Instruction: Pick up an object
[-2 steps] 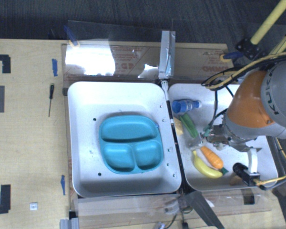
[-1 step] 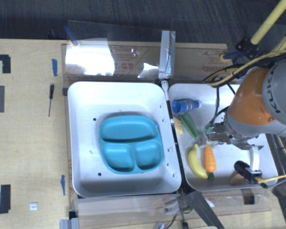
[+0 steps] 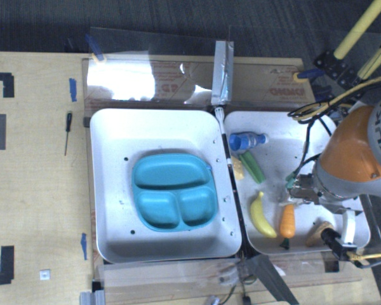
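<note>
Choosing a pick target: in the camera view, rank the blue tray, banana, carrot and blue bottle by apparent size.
Largest to smallest:
1. blue tray
2. banana
3. blue bottle and carrot look alike, so they are unranked.

Blue divided tray (image 3: 174, 190) in left bin (image 3: 108, 170)

This is a robotics lab, not a home: a plywood bench (image 3: 32, 189) marked with black tape carries two white bins (image 3: 108, 138) walled off by taped clear sheets (image 3: 152, 75), and a cabled grey-and-orange arm (image 3: 352, 151) reaches over toy food (image 3: 261, 216).
</note>
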You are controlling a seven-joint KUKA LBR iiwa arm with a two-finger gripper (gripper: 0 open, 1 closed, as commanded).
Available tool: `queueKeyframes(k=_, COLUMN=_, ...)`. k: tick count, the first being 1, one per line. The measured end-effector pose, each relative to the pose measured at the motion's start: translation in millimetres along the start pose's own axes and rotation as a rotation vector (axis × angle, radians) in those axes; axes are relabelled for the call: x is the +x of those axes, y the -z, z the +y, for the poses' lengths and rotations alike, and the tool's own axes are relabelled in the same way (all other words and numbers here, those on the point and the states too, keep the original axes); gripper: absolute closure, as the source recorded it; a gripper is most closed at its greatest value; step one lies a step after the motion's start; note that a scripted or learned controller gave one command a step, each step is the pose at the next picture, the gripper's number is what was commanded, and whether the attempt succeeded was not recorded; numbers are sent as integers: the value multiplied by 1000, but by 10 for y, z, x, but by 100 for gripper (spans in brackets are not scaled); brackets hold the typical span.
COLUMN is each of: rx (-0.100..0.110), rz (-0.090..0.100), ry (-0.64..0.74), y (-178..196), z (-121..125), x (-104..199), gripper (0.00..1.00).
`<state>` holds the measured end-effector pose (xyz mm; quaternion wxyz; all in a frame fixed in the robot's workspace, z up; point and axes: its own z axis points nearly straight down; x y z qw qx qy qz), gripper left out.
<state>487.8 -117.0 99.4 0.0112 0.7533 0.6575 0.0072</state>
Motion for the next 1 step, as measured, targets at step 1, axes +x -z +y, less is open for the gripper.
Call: queueKeyframes(k=1, rx=23, rz=6, ry=53, y=844, z=658, x=626, gripper=100)
